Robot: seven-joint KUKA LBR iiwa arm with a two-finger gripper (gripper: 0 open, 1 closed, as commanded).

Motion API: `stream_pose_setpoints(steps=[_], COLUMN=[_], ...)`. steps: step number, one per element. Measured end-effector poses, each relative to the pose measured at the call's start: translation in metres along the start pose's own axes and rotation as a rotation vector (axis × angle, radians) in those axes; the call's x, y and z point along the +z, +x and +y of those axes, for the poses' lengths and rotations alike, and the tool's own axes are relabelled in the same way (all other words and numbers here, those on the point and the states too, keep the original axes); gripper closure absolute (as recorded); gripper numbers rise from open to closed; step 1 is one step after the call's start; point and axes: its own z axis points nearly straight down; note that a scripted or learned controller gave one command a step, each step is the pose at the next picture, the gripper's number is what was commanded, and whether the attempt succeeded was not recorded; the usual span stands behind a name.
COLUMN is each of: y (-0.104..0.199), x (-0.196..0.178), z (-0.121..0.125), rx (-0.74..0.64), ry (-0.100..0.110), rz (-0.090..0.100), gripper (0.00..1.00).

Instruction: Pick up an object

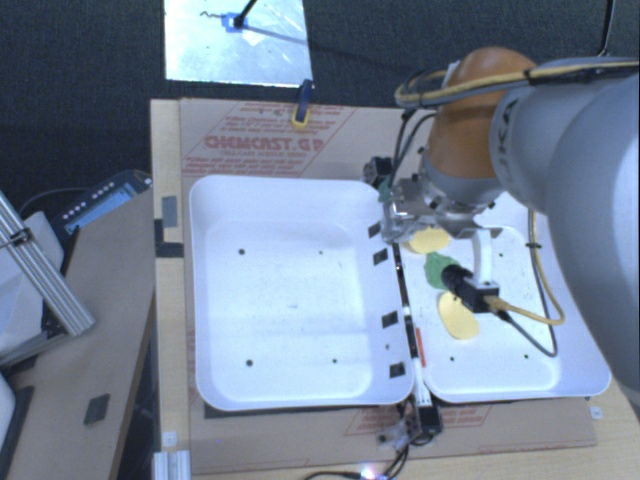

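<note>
We see the grey arm [570, 138] reaching in from the right, its orange band [480, 93] bulging above the wrist, and the tool [440, 230] hanging low over the near-left part of the right bin [530, 368]. The wrist and its cables cover the tip, so we cannot tell whether the tool is released or clenched, nor whether anything sits in it.

In the right bin we make out three small things close together. A green object [438, 267] lies just below the tool: soft-edged, leaf green, roughly oval, its right side hidden behind a black connector [470, 290] on the cable. Just above it a pale yellow piece [430, 239] shows, flat and rounded, partly covered by the wrist. Below the green object a second yellow piece [458, 318] lies flat on the bin floor, an oval disc of a warmer yellow, apart from the green one. All three sit near the divide between the bins.

The left bin [290, 288] is white and shallow, with small dark dots on its floor. Both bins rest on a cardboard sheet [260, 138] printed with red letters, which lies on the tabletop [100, 368]. Behind the cardboard a shiny silver panel [235, 23] lies on the dark floor.
</note>
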Motion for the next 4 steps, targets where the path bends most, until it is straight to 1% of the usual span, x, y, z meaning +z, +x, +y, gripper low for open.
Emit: stream_pose_setpoints(steps=[1,2,3,4], y=[0.049,0.058,0.107,0.137], x=[-0.050,-0.215,-0.247,-0.270], z=[-0.032,-0.069,-0.102,-0.101], rx=[0.003,0.005,0.004,0.007], ry=[0.010,-0.002,0.008,0.010], rz=[0.001,0.003,0.001,0.000], gripper=[1.00,1.00,1.00,1.00])
